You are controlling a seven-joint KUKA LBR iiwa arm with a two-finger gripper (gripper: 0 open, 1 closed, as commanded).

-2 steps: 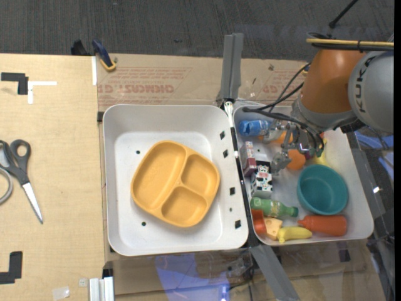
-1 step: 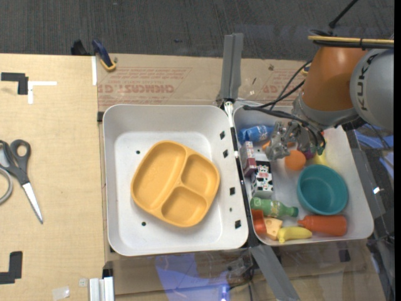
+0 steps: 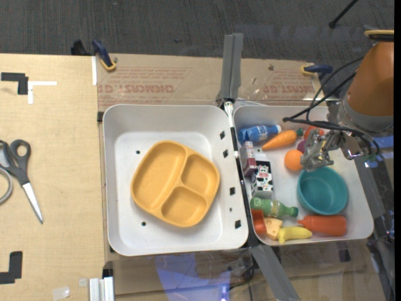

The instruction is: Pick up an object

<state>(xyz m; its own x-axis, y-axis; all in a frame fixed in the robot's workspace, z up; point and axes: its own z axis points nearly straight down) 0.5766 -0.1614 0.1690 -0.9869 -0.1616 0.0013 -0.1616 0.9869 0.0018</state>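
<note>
The right bin [image 3: 363, 187] holds several toys. Among them are a blue bottle [image 3: 258, 132], a carrot [image 3: 279, 140], an orange ball [image 3: 292, 160], a teal bowl [image 3: 322, 191], a green bottle [image 3: 274, 207], an orange-red bottle [image 3: 324, 224], a yellow banana [image 3: 293, 233] and a black-and-white box [image 3: 263, 178]. My gripper [image 3: 315, 155] hangs over the bin's upper middle, just right of the orange ball and above the teal bowl's far rim. A small purple piece [image 3: 301, 145] shows beside it, partly hidden by the gripper's metal parts.
The left bin [image 3: 119, 168] holds a yellow divided plate [image 3: 176, 183]. Scissors [image 3: 22, 174] lie on the bench at far left. The divider [image 3: 233, 143] between the bins sits left of the toys. The arm's orange band [image 3: 376, 80] and cables [image 3: 326, 105] hang over the right bin's far corner.
</note>
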